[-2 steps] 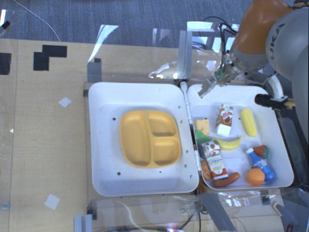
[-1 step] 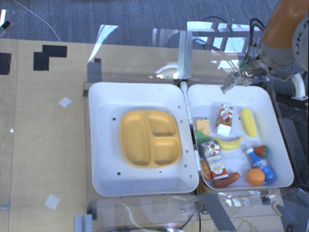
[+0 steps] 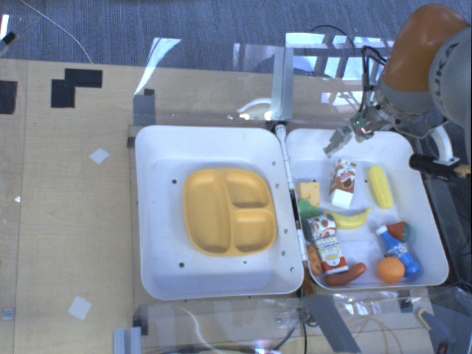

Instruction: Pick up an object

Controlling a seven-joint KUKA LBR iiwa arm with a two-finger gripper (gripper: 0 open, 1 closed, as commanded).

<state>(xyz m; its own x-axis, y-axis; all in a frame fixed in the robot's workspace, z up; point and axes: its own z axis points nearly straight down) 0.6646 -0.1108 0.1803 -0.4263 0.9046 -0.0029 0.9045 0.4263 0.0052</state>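
My gripper (image 3: 338,141) hangs over the far part of the right bin (image 3: 423,198), fingers slightly apart with nothing between them. Just below it lies a brown and white snack packet (image 3: 343,184). To its right is a yellow corn cob (image 3: 380,186). A banana (image 3: 351,218) lies across the bin's middle, with a cracker (image 3: 310,193) at the left wall. Nearer the front are a red juice carton (image 3: 325,243), a sausage (image 3: 346,274), an orange (image 3: 391,270) and a blue bottle (image 3: 398,251).
The left bin (image 3: 162,198) holds a yellow divided plate (image 3: 228,211). A metal post (image 3: 282,87) rises behind the divider between the bins. The arm's orange band (image 3: 417,50) looms over the right bin's far right corner.
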